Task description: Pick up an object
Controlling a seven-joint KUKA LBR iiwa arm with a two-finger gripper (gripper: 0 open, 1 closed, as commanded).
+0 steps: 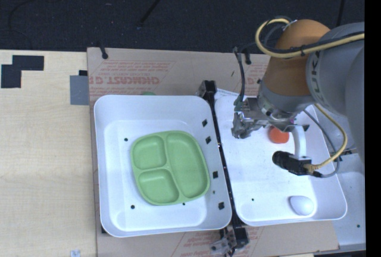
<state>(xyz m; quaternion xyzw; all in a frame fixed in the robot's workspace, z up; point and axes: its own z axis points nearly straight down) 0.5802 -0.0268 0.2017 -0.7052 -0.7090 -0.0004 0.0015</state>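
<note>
Bins sit side by side: the left white bin (113, 131) holds a pale green three-compartment plastic tray (170, 167). In the right white bin (262, 202), the gripper (243, 127) hovers just left of a small orange object (278, 135), nothing visibly between its parts. A white rounded object (302, 204) lies well apart. A good grasp probably needs centring over the orange piece before descending.

Two shallow white bins are sitting side by side on the surface: a left bin (113, 125) and a right bin (262, 202). One green divided plate (169, 168), with three compartments, is lying in the left bin. One white egg-shaped object (302, 204) and one orange object (278, 135), partly hidden, are lying in the right bin.
</note>
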